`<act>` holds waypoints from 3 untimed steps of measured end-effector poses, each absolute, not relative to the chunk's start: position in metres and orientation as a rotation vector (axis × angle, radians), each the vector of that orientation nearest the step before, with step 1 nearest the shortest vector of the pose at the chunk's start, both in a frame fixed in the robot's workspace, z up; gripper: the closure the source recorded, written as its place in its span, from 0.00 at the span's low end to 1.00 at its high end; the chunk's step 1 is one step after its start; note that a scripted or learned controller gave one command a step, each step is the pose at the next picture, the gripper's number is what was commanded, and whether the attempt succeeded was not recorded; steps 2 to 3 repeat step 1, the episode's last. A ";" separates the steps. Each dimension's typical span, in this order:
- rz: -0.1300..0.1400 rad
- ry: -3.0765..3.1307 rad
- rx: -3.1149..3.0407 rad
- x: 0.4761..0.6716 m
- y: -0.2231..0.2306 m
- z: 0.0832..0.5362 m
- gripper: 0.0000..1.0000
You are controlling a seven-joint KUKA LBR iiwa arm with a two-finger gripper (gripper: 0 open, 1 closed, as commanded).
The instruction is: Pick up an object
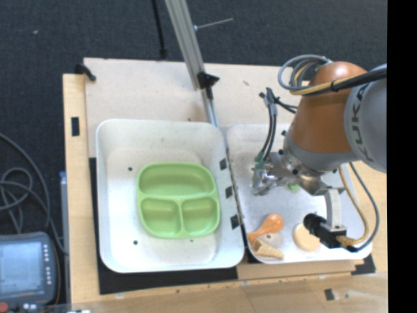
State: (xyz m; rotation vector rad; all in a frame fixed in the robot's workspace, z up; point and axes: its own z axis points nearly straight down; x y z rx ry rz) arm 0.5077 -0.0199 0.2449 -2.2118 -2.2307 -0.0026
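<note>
Gripper (262, 178) over right bin (242, 150), jaw state unclear; orange toy (268, 226) lies just below, long axis slanting down-left

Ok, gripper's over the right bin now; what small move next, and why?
Probably shift the gripper toward the near edge, over the orange toy, then descend. It sits beyond the toys in the right bin, with nothing seen between its fingers.

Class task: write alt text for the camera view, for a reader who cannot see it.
A grey and orange robot arm reaches from the right over the right white bin, its end effector low above the bin floor. Near that bin's front lie an orange toy, a cone-shaped piece and a pale round piece. The left bin holds a green divided plate.
</note>
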 end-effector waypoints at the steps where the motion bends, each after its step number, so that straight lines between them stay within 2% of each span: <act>1: -0.002 -2.229 -2.211 0.506 0.039 0.235 1.00; 3: -0.002 -2.229 -2.211 0.506 0.039 0.235 1.00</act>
